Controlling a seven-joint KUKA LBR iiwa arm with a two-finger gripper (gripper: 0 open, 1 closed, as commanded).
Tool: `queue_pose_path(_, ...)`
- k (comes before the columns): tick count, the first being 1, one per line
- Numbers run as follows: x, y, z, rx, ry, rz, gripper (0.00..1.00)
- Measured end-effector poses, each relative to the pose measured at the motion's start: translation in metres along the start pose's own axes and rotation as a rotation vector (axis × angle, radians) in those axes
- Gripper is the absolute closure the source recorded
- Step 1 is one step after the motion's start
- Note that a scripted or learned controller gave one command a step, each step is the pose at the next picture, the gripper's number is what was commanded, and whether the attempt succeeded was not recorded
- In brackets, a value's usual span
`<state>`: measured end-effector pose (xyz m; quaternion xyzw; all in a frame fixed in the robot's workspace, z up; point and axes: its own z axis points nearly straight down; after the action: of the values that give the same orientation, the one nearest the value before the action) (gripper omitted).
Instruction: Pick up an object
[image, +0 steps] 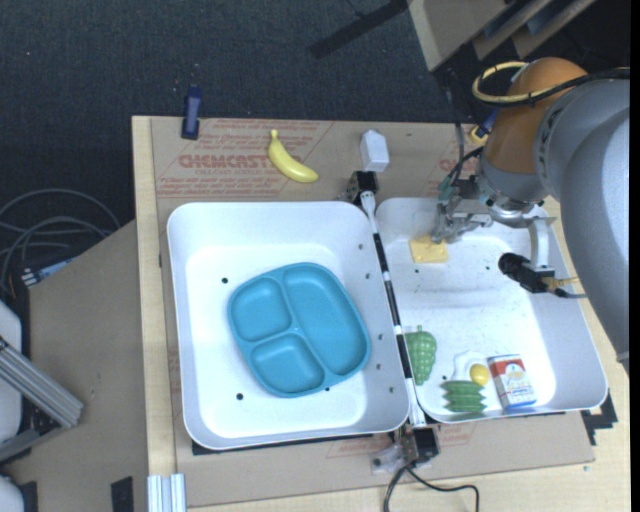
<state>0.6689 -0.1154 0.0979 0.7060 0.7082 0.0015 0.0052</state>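
Reaching down into the right bin, the gripper hangs just above the yellow block. I cannot tell how wide its claw is. A crooked grab could push the block away.

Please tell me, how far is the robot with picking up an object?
Done: the gripper has reached the right bin and sits directly above the yellow block. In hand: nothing visibly held; the block lies on the bin floor. Left: grasp it and lift it.
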Motion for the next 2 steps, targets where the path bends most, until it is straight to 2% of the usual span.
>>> queue_pose_path(1,0.001,-0.001,0.002,0.005,0.002,0.001,0.00)
queue_pose_path(2,0.011,-0.003,0.013,0.012,0.005,0.002,0.00)
